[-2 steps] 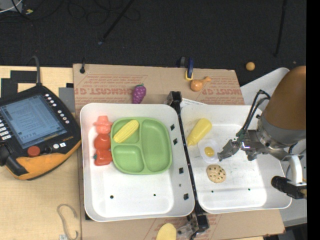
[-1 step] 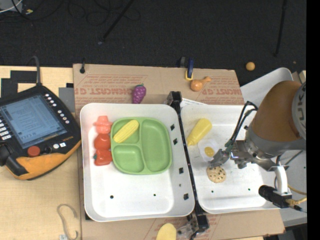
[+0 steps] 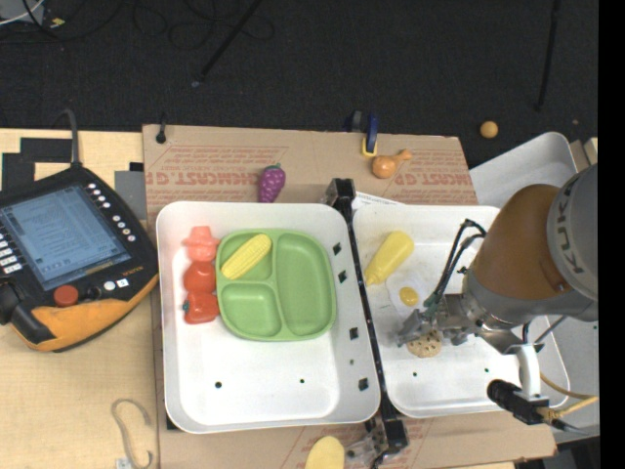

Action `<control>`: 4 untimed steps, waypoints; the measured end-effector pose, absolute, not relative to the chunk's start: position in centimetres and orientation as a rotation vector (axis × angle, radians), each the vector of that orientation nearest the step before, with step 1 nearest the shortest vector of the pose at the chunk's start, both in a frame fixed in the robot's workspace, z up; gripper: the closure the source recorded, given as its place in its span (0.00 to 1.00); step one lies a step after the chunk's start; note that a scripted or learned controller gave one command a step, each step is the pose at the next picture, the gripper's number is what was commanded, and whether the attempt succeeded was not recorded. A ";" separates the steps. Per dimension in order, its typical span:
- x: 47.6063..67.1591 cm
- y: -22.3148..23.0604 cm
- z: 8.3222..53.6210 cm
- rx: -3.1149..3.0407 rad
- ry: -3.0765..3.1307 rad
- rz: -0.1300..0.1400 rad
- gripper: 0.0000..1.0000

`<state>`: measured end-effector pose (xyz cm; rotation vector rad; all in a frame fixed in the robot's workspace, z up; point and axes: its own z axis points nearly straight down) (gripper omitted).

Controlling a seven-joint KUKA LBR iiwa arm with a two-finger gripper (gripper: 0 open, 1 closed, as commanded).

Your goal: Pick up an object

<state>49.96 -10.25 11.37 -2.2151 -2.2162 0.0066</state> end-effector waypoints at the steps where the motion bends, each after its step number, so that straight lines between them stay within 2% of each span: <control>1: 49.9 -10.0 8.6 -2.217 -2.219 0.003 0.00; 2: 49.9 -10.3 9.7 -2.227 -2.209 0.003 1.00; 4: 49.7 -11.9 19.0 -2.233 -2.213 -0.002 1.00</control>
